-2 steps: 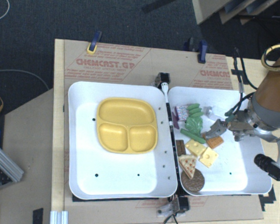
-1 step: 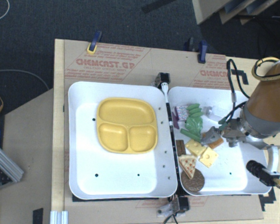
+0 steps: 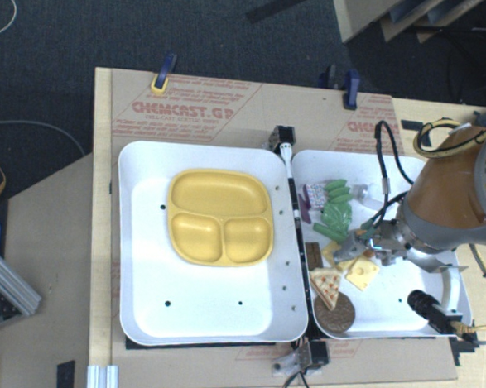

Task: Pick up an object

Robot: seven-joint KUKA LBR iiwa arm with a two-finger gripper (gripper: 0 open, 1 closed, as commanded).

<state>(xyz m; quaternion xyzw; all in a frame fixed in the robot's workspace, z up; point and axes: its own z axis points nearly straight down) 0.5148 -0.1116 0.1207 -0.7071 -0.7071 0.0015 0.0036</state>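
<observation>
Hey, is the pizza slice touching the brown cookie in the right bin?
Touching. The camera view shows the pizza slice with its tip lying over the top edge of the cookie.

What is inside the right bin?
Toy food crowded along its left side: green pieces, a purple-wrapped item, a yellow cheese wedge, a pizza slice, a brown round cookie. The arm covers the bin at upper right; the pincer hides what lies beneath it.

The arm [image 3: 446, 195] hides the right bin's [image 3: 385, 303] far right corner.
</observation>
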